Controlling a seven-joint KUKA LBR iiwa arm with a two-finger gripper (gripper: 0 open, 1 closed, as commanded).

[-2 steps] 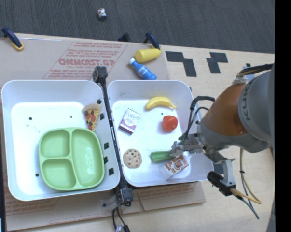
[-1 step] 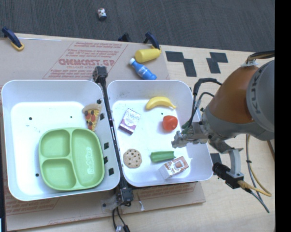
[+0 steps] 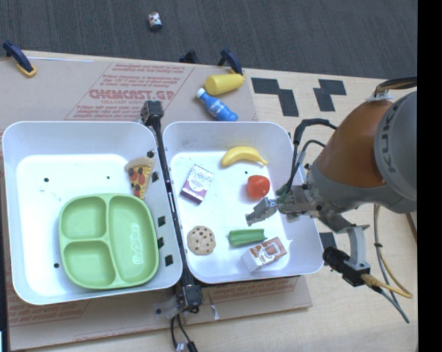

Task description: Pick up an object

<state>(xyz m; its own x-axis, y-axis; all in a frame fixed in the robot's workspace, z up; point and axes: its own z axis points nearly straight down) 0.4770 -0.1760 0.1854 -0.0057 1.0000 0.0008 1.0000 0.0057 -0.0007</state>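
**Gripper low in the right bin, nothing in it yet**

We find the gripper (image 3: 262,211) down inside the right bin (image 3: 279,132), reaching in from the arm's side. Its fingers look slightly spread, and we see nothing between them, so we count no object as held.

Nearest things, read from the gripper:
- Green pepper (image 3: 246,236): just below it, lying flat, close to the tips but apart from them.
- Tomato (image 3: 257,186): just above it, near.
- Small carton (image 3: 267,253): further below, past the pepper, by the bin's near wall.
- Banana (image 3: 242,156): above, beyond the tomato.
- Cookie (image 3: 201,240): to the left and a little below.
- Purple packet (image 3: 197,183): to the left and a little above.

Well away to the left, in the other bin (image 3: 30,134), sit a green tray (image 3: 108,240) and a pizza slice (image 3: 139,176).

Our judgement: the pepper is the likely target. It looks like a light plastic toy, stiff and smooth, so it may slide or roll under a glancing touch. We would close across its short width, near the middle of its length. The tomato, being round, seems likelier to squirt out of a two-finger pinch. The carton is flat-sided and ought to hold well at its narrow edges.
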